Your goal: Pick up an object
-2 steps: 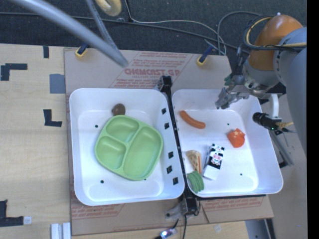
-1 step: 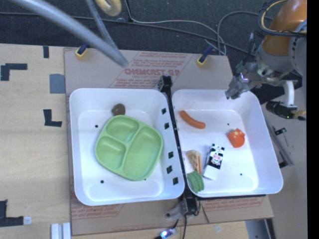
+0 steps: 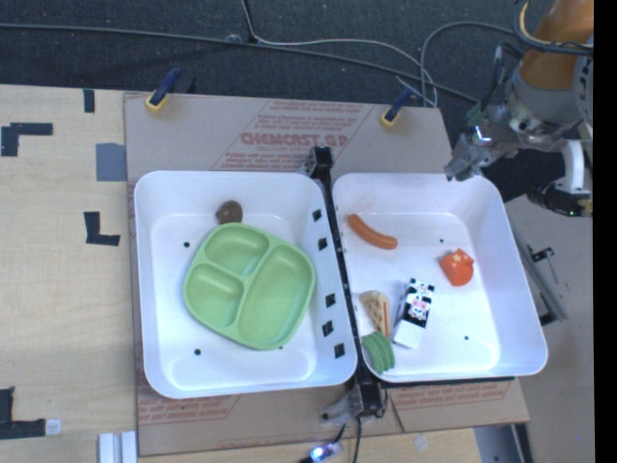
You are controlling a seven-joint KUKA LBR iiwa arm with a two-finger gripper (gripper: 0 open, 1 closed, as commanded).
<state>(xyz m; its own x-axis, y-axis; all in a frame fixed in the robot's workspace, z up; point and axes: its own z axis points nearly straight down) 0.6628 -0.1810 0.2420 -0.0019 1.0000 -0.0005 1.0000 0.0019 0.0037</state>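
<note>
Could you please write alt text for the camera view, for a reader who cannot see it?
The arm's hand hovers above the right bin's far corner; the bin holds a sausage, red pepper, small carton, bread piece and green vegetable. The left bin holds a green divided plate and a brown item.

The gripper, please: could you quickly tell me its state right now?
Gripper: cannot be told; it hangs above the far right corner of the right bin, nothing visibly held.

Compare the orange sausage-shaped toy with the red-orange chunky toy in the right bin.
The orange sausage-shaped toy is long and slim; the red-orange chunky toy is short and blocky. The sausage lies at a slant near the bin's upper left; the chunky toy sits nearer the right wall. The sausage is a paler orange, the chunky toy redder. Both rest loose on the floor of the right white bin, apart from the gripper.
</note>
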